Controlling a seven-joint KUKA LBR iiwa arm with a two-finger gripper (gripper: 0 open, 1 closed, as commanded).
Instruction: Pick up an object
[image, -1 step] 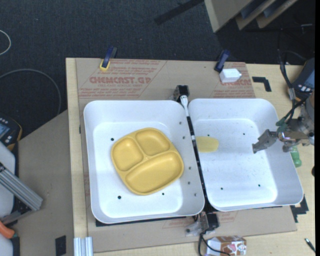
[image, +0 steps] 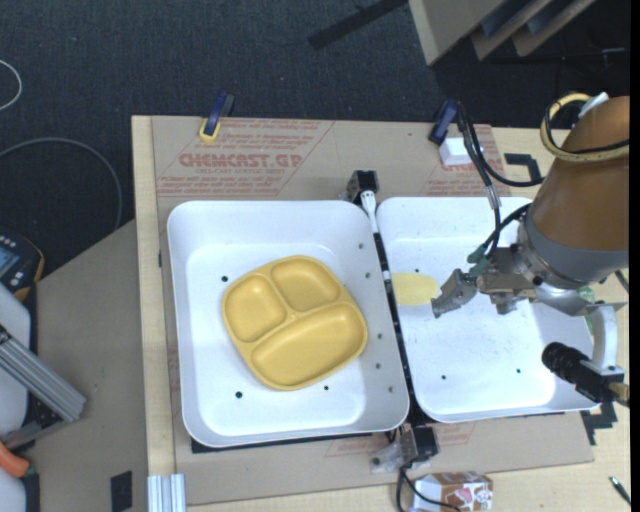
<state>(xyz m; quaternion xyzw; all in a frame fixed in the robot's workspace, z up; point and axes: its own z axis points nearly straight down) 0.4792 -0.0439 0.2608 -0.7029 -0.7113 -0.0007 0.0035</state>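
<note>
Nothing lifted yet. Hand (image: 452, 296) hung low at right-centre of frame, beside a pale yellow object (image: 412, 288) in the right bin (image: 470, 395); open or closed, impossible to tell. Grasp and lift remained.

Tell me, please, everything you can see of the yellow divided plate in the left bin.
The yellow divided plate looks like smooth, glossy plastic, rounded at its corners, with three compartments: two smaller ones above and one wide one below. It lies flat and right side up, turned slightly askew, near the middle of the left bin. Nothing else touches it.
</note>
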